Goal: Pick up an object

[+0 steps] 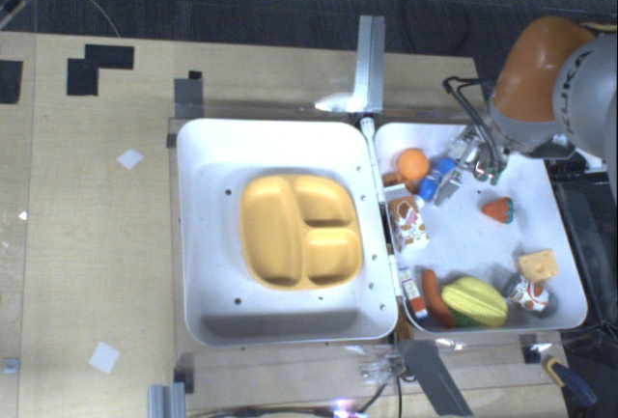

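Camera view: tool beside orange, upper right bin; finger state unclear; strawberry apart.

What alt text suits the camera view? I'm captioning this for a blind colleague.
A grey arm's end effector hovers over the right white bin beside a round orange fruit and a red toy strawberry. The left white bin holds a yellow divided plastic tray.

Pale, matt wood-grain bench carries two smooth white plastic bins, faintly glossy. A yellow divided tray has a soft plastic sheen. Brushed metal post stands between them. The arm's orange band looks satiny.
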### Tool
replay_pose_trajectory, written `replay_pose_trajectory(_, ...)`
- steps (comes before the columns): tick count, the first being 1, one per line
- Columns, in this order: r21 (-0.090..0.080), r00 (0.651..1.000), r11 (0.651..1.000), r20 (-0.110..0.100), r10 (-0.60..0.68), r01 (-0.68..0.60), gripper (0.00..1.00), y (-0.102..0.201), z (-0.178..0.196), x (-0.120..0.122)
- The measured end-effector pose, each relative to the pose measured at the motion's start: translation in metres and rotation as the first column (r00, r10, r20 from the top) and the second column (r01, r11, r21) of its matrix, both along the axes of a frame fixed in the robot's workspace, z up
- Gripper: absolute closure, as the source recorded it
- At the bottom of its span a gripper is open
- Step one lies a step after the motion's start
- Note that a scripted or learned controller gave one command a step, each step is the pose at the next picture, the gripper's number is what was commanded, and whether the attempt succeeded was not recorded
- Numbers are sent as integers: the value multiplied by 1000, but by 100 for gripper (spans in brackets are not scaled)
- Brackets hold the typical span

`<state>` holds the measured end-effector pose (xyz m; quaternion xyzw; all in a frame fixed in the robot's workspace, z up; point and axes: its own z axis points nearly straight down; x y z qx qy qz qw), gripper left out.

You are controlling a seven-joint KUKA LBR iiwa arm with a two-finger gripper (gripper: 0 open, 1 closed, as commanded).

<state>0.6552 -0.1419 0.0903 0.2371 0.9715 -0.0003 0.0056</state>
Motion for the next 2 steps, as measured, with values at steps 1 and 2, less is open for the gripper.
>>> replay_pose_trajectory(1,-5,1000,1000,13,6,-6,100,0,15,4)
replay_pose_trajectory(2,8,983,983,3,-181,181,100,97,99,0)
